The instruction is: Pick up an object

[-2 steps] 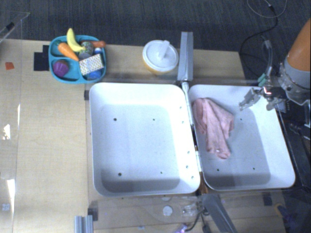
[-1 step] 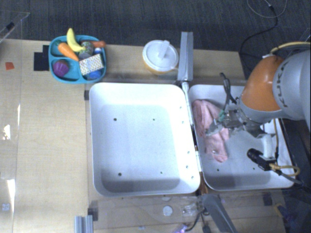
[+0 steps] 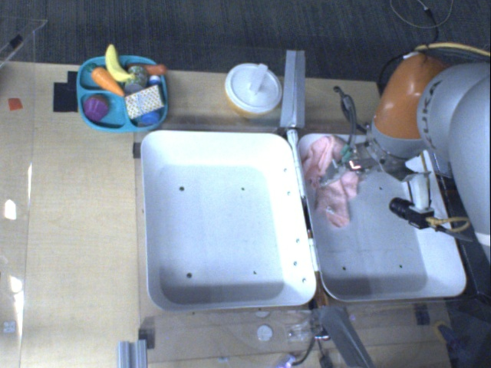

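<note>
Two white bins sit on the bench: the left bin bare, the right bin holding one pink cloth (crumpled, far-left corner). The gripper touches it; whether the jaws are clenched cannot be told. Beyond: one tub, one blue tray.
</note>
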`<state>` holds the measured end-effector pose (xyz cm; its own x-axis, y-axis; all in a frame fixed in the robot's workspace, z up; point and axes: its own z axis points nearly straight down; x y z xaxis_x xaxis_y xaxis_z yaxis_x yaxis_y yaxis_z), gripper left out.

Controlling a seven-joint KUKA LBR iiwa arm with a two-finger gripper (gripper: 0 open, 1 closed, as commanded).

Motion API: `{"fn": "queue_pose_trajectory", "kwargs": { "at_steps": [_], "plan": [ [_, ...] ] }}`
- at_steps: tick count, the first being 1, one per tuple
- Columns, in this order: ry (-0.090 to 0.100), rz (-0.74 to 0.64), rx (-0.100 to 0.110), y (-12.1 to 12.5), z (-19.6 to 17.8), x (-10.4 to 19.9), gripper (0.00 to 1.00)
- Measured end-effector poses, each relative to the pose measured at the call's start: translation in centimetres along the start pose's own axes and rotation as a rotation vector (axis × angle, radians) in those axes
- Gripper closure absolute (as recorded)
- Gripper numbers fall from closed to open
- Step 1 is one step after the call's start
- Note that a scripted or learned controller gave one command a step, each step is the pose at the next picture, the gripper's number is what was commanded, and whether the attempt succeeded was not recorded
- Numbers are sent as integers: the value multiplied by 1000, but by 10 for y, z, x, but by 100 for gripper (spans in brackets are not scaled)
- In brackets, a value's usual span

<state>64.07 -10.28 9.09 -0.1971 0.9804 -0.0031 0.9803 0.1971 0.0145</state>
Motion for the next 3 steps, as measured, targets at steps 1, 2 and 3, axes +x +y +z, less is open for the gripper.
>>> {"fn": "queue_pose_trajectory", "kwargs": {
  "at_steps": [1,2,3],
  "plan": [
    [0,79,5,-50,-98,24,0],
    [-2,60,-2,2,-1,16,0],
    [-5,55,-11,5,-15,16,100]
  ]
}}
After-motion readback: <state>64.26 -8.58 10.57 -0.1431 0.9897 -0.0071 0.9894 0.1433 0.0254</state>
